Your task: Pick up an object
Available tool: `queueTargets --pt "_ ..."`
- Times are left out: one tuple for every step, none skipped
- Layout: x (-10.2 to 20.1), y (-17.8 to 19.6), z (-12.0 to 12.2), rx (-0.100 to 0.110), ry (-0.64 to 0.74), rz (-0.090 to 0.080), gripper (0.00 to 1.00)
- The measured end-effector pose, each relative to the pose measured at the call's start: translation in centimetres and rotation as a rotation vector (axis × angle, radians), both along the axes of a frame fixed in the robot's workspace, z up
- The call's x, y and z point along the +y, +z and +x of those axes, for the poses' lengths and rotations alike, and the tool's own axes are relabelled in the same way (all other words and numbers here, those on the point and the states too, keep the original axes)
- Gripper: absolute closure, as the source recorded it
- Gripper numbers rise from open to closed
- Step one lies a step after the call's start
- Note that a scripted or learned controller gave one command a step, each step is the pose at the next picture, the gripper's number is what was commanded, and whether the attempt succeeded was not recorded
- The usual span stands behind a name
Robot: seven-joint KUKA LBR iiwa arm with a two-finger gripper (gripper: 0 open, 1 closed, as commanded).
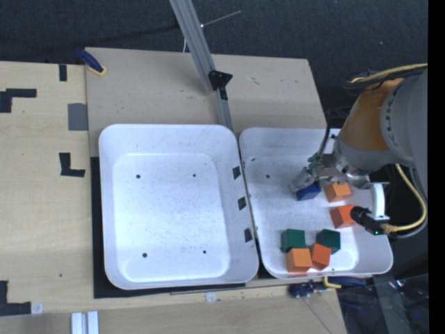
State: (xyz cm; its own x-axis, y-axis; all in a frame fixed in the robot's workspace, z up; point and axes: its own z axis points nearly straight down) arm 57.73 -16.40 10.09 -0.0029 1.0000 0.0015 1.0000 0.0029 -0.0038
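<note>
Two white bins sit side by side; we see the left bin bare, w/ all blocks in the right bin. Gripper is low over the right bin, right at the blue block; we can't tell if its claw is apart or together. An orange block lies just beside, another orange block near it. Green blocks & two more orange ones sit at the near edge.
</note>
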Motion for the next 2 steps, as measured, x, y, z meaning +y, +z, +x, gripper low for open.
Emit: queueTargets --pt "1.0 4.7 0.2 -0.006 0.000 -0.001 1.00" --pt "0.2 10.6 0.4 -0.008 -0.001 -0.003 1.00"
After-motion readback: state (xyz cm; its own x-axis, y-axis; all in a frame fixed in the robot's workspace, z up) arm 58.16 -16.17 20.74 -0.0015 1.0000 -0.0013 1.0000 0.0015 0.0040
